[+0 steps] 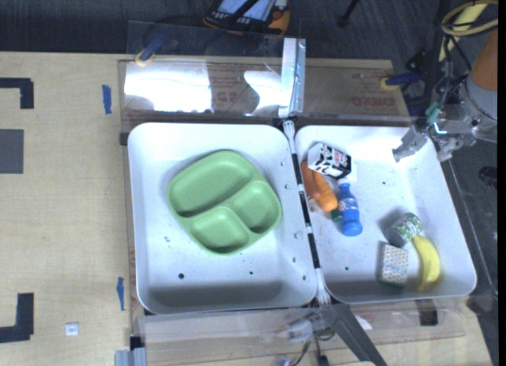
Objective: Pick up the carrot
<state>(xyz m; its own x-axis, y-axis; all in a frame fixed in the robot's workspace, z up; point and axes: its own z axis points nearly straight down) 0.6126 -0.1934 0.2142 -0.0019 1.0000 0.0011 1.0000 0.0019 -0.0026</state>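
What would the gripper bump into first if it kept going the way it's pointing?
Probably the bare white floor of the right bin. The gripper hangs at that bin's far right corner, tipped down and leftward. The milk carton and carrot lie farther along, though depth is hard to judge.

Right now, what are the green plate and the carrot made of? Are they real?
The green plate looks like smooth matte plastic: one even colour, with rounded moulded sections. The carrot is probably a plastic toy, since its orange skin looks even and slightly shiny, but from this far I cannot be sure.
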